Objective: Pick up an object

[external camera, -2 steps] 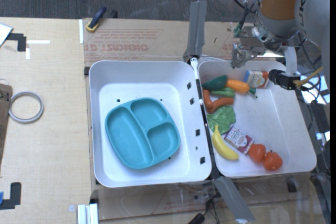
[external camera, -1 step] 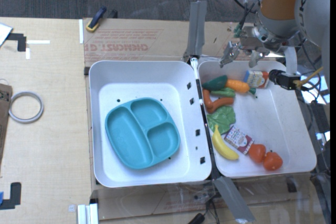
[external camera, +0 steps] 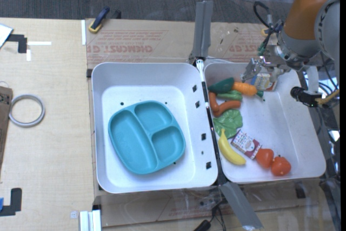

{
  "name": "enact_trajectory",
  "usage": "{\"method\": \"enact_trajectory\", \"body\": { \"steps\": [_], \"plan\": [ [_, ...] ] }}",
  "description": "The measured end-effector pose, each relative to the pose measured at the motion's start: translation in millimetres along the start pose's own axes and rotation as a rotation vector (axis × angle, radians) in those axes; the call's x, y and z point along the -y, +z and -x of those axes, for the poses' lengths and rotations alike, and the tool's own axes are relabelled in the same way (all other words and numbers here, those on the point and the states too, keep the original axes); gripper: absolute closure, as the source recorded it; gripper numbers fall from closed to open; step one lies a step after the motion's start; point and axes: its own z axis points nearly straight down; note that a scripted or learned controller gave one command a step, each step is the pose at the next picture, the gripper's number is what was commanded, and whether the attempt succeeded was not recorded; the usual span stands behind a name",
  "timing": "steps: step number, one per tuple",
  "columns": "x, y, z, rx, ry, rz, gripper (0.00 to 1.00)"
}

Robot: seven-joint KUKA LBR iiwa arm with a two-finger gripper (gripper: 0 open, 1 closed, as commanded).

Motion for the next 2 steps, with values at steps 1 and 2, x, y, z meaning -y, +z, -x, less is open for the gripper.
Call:
{"method": "enact_trajectory", "body": {
  "steps": [1, 2],
  "plan": [
    [2, 63, 5, 0.0, -0.029, 0.0, 0.0],
    [0, -34, -58, 0.0, 0.242, 0.001, 0.0]
  ]
}}
